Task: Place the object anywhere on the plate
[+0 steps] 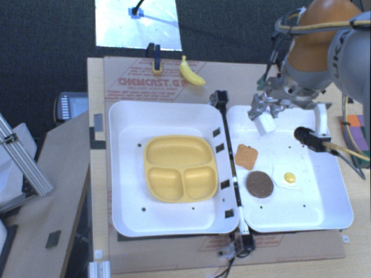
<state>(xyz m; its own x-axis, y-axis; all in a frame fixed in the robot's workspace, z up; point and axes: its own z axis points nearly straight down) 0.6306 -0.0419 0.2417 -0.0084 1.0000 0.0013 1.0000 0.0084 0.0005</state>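
Nothing is sitting on the glossy yellow three-compartment plastic plate (178, 168) yet, so the whole placing seems to be left. The metal pincer (264, 119) is hovering over the right-hand white bin (324, 213); I cannot tell its opening. Just below it are lying a flat orange cracker-like square (246, 156), a matte brown round patty (259, 184) and a white fried-egg toy (288, 179).
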